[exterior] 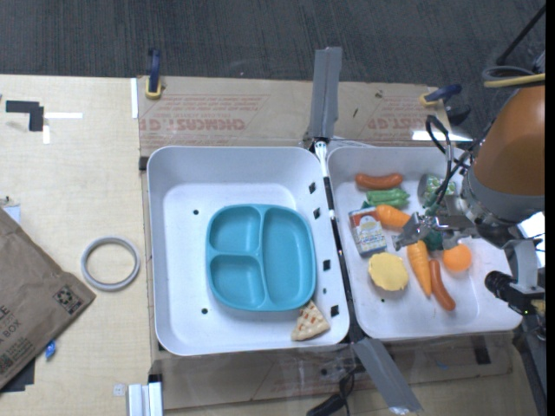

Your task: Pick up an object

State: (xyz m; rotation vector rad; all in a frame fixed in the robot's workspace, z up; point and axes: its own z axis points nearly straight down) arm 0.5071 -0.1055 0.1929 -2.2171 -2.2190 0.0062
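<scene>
My gripper [414, 230] hangs low over the middle of the right bin [499, 319], just above the top end of a long carrot [421, 269]. Around it lie a short orange carrot piece [393, 217], a small red and white carton [368, 232], a yellow round piece [388, 272], an orange ball [457, 258] and a thin red sausage [442, 290]. Farther back are a brown sausage [379, 180], a green pod [387, 198] and a green leafy piece [431, 186]. Nothing is seen lifted off the bin floor.
The left bin [173, 232] holds a teal divided plate [260, 256] and a pizza slice [310, 323] at its front right corner. A roll of tape [110, 262] and a cardboard box [30, 306] lie on the bench to the left.
</scene>
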